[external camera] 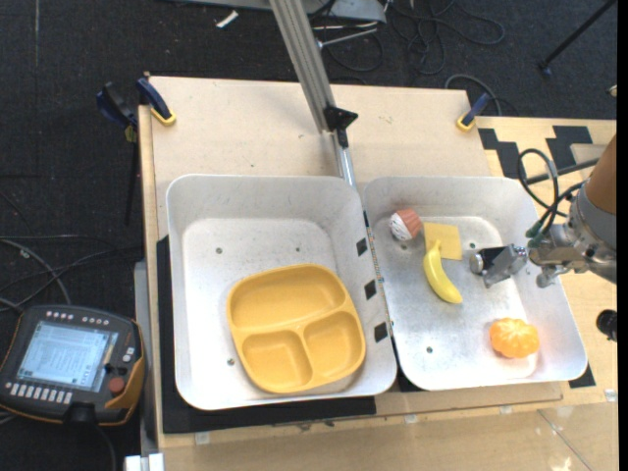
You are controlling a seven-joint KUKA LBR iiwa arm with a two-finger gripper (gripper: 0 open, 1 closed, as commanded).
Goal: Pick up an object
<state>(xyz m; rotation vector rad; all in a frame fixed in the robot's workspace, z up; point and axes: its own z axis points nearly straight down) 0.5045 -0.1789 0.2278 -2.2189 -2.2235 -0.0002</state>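
Here banana (442, 275) just left of claw (494, 266) — apart

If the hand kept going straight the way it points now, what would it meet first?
Probably the banana. The hand points leftward across the right bin, and the banana lies next along that line. The hand's height above the bin floor is unclear, so it might pass over it.

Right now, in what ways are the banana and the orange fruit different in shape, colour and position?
The banana is long, curved and yellow; the orange fruit is round and orange. The banana lies near the middle of the right bin, touching a yellow block; the orange fruit sits alone near the front edge. Both lie in the right bin.
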